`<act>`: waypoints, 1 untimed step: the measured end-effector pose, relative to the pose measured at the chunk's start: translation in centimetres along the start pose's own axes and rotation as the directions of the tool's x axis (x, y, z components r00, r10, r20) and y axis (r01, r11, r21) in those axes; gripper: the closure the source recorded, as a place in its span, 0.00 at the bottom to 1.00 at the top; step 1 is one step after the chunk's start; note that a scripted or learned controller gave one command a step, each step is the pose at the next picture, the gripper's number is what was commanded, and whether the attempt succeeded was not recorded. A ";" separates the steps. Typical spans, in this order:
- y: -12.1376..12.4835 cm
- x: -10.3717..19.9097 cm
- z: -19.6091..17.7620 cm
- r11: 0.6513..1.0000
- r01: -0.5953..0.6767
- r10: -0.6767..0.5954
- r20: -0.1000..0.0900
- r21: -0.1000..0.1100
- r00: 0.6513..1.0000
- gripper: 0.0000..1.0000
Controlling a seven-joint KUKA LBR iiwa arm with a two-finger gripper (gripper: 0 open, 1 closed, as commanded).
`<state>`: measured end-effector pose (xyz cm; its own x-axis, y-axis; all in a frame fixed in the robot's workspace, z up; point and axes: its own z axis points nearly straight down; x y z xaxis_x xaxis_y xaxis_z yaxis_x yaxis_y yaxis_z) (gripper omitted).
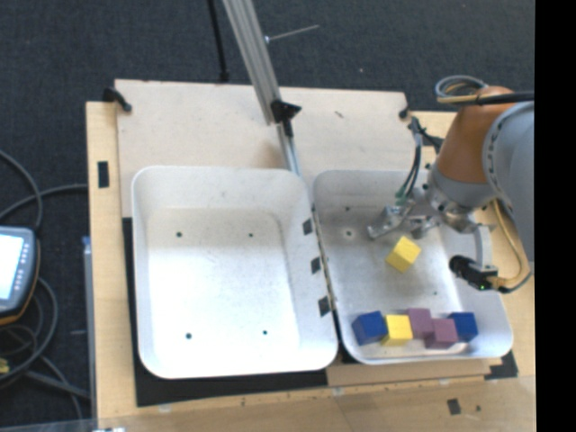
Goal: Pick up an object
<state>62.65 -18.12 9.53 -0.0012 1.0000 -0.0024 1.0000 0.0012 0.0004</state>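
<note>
A yellow cube (403,254) lies tilted in the middle of the right bin (360,196). My gripper (396,225) hangs just above and behind it, at the end of the grey arm with its orange band (468,147). From this angle I cannot make out whether the cube touches the gripper. Along the right bin's front wall sits a row of blocks: a blue one (369,327), a yellow one (398,328), a purple one (430,325) and another blue one (463,325).
The left bin (225,268) stands beside the right one, their rims meeting at the centre. A slanted metal rail (256,52) rises from behind the bins. Cables (486,277) hang off the wrist over the right bin's right side.
</note>
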 end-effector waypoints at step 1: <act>-5.5 1.4 -0.3 1.000 -0.003 0.003 -0.001 0.000 1.000 0.00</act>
<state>57.15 -16.69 9.79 0.0020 1.0000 -0.0017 1.0000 -0.0020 0.0002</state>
